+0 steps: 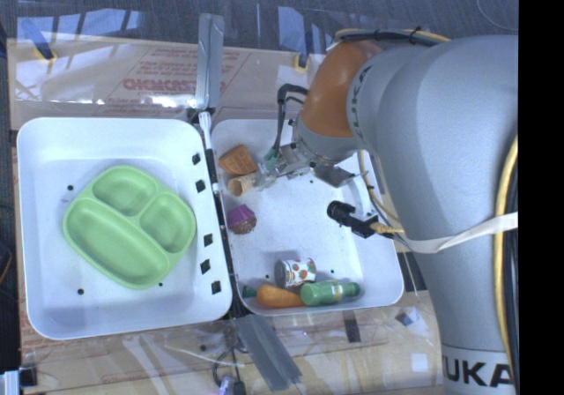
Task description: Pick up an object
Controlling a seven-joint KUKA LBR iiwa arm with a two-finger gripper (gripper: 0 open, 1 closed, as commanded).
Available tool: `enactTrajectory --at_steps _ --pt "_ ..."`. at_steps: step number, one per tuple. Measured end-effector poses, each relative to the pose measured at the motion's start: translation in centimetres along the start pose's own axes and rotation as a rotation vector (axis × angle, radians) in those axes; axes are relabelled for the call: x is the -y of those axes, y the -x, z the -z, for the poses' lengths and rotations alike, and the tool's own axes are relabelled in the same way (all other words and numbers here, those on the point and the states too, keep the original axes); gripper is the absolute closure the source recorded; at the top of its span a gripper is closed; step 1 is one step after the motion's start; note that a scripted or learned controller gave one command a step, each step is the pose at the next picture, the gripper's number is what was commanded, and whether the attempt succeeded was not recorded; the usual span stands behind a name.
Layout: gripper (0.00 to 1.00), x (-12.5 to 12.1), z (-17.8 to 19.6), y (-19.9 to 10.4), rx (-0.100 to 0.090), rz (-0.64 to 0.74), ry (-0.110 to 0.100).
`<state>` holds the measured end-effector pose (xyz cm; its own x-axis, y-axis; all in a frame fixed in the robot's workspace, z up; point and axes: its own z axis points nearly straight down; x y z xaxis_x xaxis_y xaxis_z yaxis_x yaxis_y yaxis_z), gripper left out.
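Note:
My gripper reaches down into the upper left part of the right bin. It hovers just right of a brown bread-like piece and a small tan cylinder, and its tip looks very close to the cylinder. Below them lies a purple round object. Along the bin's front edge sit a small printed can, an orange carrot and a green bottle lying on its side. The arm's grey body and orange band hide the bin's right side.
The left bin holds a green divided plate. A raised divider with black marks separates the two bins. A black fitting on the arm hangs over the right bin's middle.

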<state>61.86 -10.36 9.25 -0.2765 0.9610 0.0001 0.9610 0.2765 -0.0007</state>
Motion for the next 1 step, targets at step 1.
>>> enactTrajectory --at_steps 1 --pt "0.0 -3.81 0.07 0.86 0.0 0.07 0.001"
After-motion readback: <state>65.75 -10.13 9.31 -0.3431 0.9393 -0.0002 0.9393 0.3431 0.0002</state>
